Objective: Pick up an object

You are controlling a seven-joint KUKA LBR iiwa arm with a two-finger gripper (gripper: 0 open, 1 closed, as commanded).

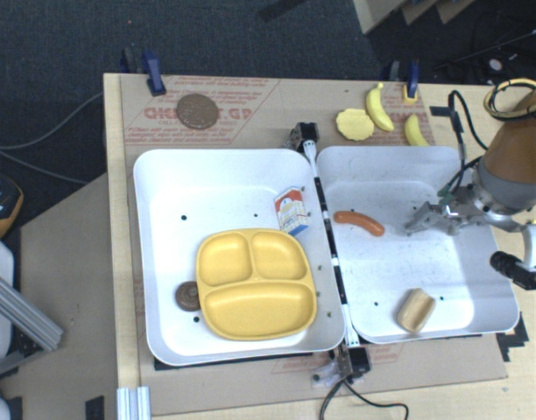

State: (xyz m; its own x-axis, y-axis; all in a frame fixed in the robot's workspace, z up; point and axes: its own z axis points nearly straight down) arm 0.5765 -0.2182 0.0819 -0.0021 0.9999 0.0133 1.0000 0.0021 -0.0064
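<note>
Gripper (423, 219) right of centre, fingers spread, empty | nearest: sausage (359, 223), just left | advise: straddle its width, descend, then close.

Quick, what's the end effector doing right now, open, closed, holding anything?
End effector: open, fingers spread, holding nothing, over the right bin near the sausage.

One fixed camera looks down at a slant — both white bins (154, 234) in frame, bench edges included.
</note>
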